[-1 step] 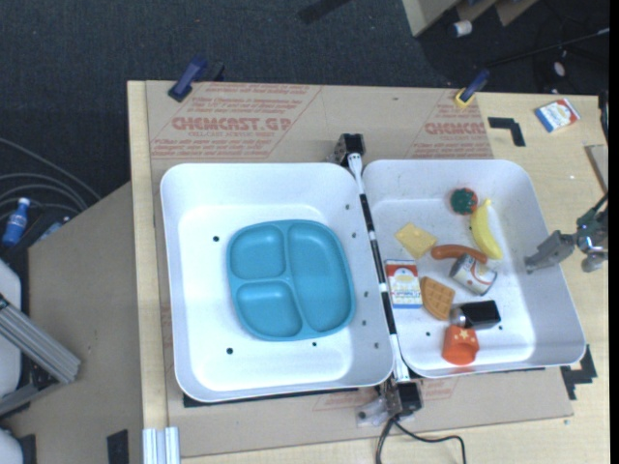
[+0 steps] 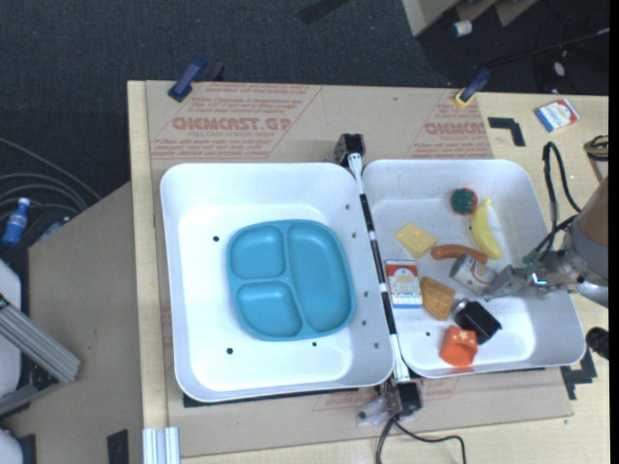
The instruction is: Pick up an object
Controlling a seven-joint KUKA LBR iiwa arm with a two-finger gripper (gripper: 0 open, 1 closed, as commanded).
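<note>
Camera view: claw (image 2: 488, 283) low in right bin (image 2: 551, 341), finger spread unclear, beside sausage (image 2: 458, 252).

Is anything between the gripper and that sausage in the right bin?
Nothing visible blocks it. The gripper sits low in the right bin, just beside the sausage. The banana lies close behind the sausage, and a black block lies nearer the camera.

Right bin (image 2: 382, 191) crowded with small items; left bin's margins (image 2: 193, 211) around blue plate (image 2: 290, 278) open.
</note>
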